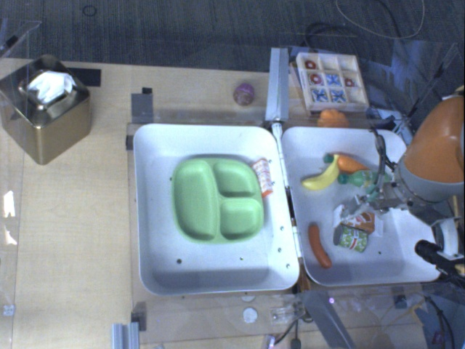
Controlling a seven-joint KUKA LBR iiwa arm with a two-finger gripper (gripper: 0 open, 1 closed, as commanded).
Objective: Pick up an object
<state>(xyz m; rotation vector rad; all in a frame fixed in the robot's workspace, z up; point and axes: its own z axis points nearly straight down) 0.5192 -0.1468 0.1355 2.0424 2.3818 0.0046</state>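
Observation:
The right white bin (407, 267) holds a yellow banana (322, 178), an orange carrot-like piece (350, 163), a red-brown sausage (320, 246) and a crumpled green, red and white packet (354, 237). My gripper (367, 203) is low inside this bin, directly over the upper edge of the packet and just right of the banana. The grey arm with its orange band (436, 147) comes in from the right and hides part of the bin. The left white bin (145, 267) contains a green divided plate (218, 198) and a small red and white sachet (263, 177).
A brass-coloured box (47, 115) with white paper in it stands at the far left of the bench. Behind the bins lie a tic-tac-toe board (330, 82), a small purple ball (244, 93) and an orange object (333, 118). Cables run along the back right.

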